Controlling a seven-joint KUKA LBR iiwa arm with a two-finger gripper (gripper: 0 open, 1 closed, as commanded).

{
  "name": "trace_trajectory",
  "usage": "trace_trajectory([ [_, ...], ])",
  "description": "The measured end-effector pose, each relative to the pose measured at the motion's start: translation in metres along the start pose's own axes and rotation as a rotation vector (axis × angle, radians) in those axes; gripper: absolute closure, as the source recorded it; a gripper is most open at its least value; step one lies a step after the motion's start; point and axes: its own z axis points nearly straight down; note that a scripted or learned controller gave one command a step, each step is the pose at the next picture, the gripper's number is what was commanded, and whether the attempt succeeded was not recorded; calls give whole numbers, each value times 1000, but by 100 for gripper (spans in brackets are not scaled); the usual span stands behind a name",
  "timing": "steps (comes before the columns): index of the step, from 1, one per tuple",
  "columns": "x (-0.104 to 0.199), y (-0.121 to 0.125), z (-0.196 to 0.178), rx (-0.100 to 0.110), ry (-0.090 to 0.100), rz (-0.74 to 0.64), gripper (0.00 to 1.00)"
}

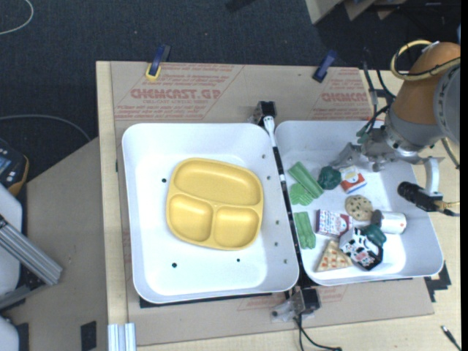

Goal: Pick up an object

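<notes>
Gripper (pixel 358 156) hovers at the right bin's (pixel 424 258) twelve o'clock; finger state cannot be told. Nearest green toy (pixel 330 176) looks light, rigid: grip across its middle

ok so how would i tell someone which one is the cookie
Look in the right bin, where the small toys are clustered. The cookie lies mid-cluster, just below a small red and white carton. It's the one flat, round, tan piece with dark specks.

Glossy yellow plastic tray (pixel 214 202), smooth white plastic bins (pixel 139 196), matt cardboard (pixel 219 86)
</notes>
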Motion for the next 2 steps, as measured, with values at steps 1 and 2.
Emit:
trace_trajectory([
  [1,0,4,-17,-13,-5,-2,100],
  [2,2,-3,-77,-5,-4,-1,100],
])
